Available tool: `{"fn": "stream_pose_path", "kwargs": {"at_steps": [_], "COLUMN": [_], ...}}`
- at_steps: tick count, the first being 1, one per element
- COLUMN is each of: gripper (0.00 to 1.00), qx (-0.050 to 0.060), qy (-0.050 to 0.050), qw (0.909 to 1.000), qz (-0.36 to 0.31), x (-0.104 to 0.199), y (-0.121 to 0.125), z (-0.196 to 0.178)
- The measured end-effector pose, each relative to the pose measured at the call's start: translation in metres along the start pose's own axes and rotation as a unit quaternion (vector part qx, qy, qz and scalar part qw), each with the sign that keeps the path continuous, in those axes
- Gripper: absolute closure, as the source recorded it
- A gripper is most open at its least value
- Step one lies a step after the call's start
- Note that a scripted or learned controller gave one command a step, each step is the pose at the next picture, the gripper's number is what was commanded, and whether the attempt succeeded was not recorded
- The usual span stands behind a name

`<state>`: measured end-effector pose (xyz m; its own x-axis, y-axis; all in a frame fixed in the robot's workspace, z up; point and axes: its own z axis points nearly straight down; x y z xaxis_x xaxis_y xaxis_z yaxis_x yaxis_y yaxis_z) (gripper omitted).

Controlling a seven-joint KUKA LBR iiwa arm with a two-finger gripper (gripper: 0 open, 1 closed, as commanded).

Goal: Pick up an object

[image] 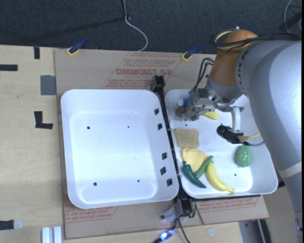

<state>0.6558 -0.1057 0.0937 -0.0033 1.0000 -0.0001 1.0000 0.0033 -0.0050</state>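
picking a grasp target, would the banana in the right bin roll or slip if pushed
The banana probably won't roll far: its curve lies flat on the bin floor. Its smooth yellow skin looks like plastic, so it is likely light, stiff and somewhat slippery.

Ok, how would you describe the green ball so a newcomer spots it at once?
Start at the right-hand white bin, the one under the arm. Near its right wall, up from the banana, lies the green ball. It is round, lumpy and pale, unlike the long dark green pepper nearby.
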Motion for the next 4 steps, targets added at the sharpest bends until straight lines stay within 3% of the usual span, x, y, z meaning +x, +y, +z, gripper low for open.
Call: {"fn": "stream_pose_path", "kwargs": {"at_steps": [1,2,3,4], "gripper": [1.0,1.0,1.0,1.0], "qx": [-0.007,-0.012,-0.008,-0.003], "qy": [-0.001,-0.001,0.001,0.002], "qw": [1.0,0.9999,1.0,1.0], "qz": [0.002,-0.002,-0.004,-0.007], "x": [-0.017,0.028,0.116,0.257], "y": [-0.039,0.008,0.011,-0.014], "z": [-0.13,-0.34,-0.429,-0.442]}}
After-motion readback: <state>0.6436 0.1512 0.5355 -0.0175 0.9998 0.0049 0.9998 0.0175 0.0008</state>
